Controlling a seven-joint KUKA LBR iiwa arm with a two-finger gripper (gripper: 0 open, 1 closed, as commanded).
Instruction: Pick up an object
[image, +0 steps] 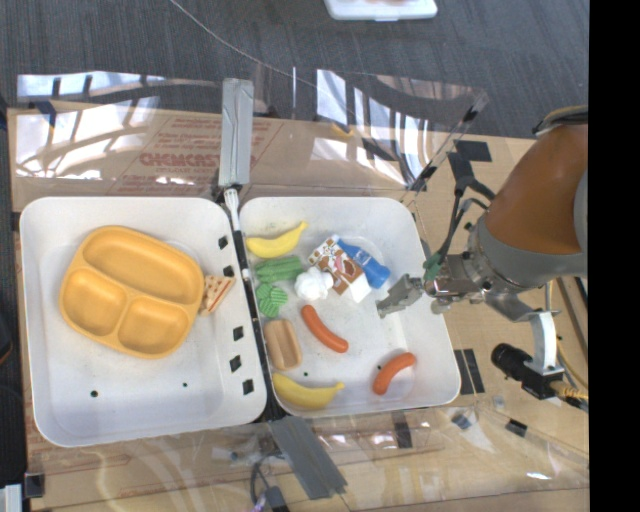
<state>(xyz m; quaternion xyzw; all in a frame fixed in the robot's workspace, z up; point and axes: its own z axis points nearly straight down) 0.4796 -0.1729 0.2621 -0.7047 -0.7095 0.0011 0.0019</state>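
- Two shallow, glossy white plastic bins sit side by side: left bin (60, 400), right bin (435, 370).
- The left bin holds a smooth orange tray (130, 290) with three rounded compartments; a waffled cracker (216, 293) touches its right edge.
- The right bin holds toy food: two curved yellow bananas (276, 241) (305, 391), two red sausages (324, 328) (393, 372), a hot dog (283, 343), ribbed green vegetables (272, 285), a white lump (314, 286), and a printed carton (342, 268).
- The metal gripper (398, 297) hovers over the right bin's right side; nothing sits between its fingers, and whether they are apart is unclear.
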